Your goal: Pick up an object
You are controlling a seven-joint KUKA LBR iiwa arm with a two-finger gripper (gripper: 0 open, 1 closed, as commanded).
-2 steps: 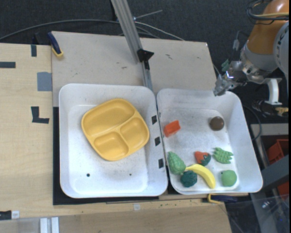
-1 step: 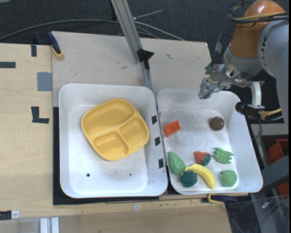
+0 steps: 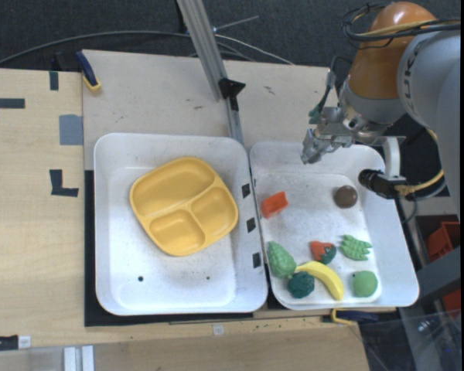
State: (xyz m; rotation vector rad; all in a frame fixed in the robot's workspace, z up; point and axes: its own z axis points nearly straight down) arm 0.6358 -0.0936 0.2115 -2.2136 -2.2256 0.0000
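Two bins sit side by side on the tabletop [image 3: 162, 91]. The left bin [image 3: 116, 284] has a divided plate [image 3: 184, 205] in its middle. The right bin [image 3: 398, 269] has a block [image 3: 274, 203] near its left wall and a ball [image 3: 345, 197] to the right of that. Along the near end there's a banana [image 3: 325, 277] with a few small veggies [image 3: 281, 259] crowded around it. The hand [image 3: 313, 151] hangs over the right bin's far left corner.

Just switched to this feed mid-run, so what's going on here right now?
The arm's gripper hangs over the far edge of the right bin with nothing seen in it. That bin holds the orange block, brown ball, banana and several green pieces. The yellow divided plate lies in the left bin.
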